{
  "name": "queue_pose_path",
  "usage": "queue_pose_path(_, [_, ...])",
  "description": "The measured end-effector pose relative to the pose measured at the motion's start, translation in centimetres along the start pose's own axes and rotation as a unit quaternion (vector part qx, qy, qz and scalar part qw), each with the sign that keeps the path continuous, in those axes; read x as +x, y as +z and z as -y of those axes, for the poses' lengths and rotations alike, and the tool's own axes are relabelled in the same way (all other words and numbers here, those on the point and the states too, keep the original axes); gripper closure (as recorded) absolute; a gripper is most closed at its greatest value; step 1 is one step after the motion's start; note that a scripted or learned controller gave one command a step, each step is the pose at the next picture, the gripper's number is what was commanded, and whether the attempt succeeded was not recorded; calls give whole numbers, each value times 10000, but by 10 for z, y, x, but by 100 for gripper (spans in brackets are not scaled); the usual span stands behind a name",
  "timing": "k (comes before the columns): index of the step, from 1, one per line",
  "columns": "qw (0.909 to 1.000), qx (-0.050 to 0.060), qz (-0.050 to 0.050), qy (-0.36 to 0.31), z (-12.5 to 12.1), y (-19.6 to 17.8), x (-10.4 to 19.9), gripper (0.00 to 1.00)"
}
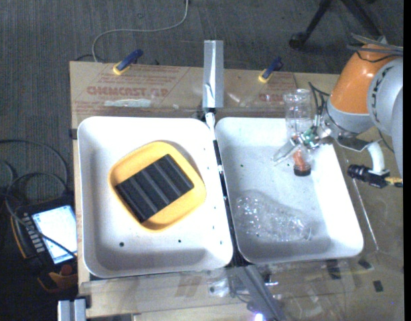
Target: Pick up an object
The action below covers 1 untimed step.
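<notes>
End effector (301,154) low in far right bin (339,199), grip state impossible to tell.
Risk: closing on air, well apart from clear crinkled plastic (271,221).

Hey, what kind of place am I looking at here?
Probably a robotics lab or test cell. A grey and orange arm reaches over two white bins on a bench clamped with blue and yellow clips, above carpet with loose cables and an office chair base.
</notes>
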<state>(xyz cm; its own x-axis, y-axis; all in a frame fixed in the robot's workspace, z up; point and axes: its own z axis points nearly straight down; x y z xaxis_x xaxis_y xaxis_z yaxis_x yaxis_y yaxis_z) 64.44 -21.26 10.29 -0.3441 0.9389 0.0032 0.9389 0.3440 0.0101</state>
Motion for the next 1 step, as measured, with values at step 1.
queue_pose_path(1, [9994, 43, 15, -329, -29, -61, 5, 100])
